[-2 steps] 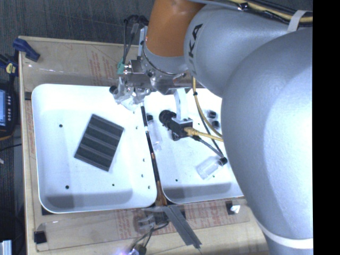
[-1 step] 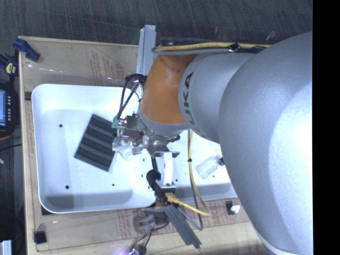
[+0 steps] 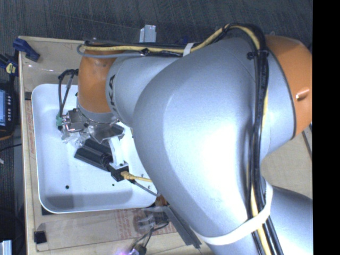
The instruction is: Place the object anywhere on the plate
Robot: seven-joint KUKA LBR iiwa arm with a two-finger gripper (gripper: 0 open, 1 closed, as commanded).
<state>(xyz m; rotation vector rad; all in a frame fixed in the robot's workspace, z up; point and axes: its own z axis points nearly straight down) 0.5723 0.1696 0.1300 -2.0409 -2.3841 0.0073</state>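
Gripper (image 3: 70,126): low over the upper left part of the white bin (image 3: 38,153), below the orange band (image 3: 94,84) of the wrist, with pale and green-tinted fittings clustered on its left side; whether it is parted or closed cannot be told, as the working end is blurred and seen from above. Object: cannot be told apart from the pale clutter at the gripper's tip, so its place relative to the gripper, whether touching, under or beside it, cannot be determined, and nothing is seen clamped. White bin: shallow, with rounded corners, at the left of the wooden bench (image 3: 79,228), its right side covered by the grey arm (image 3: 212,137). The visible floor is bare white plastic apart from one small dark speck (image 3: 67,186) near the lower left corner, well apart from the gripper and too small to identify. Grey arm: very large in the foreground, reaching in from the right across the bench, with a yellow and black cable bundle (image 3: 159,49) along its upper edge. Surroundings: a blue clamp (image 3: 25,49) at the bench's upper left corner; a dark device with a lit screen (image 3: 7,108) at the left edge, off the bench; a small black block (image 3: 40,237) on the bench below the bin's lower left corner; metal fittings (image 3: 150,221) on the bench edge just below the bin's lower right corner.
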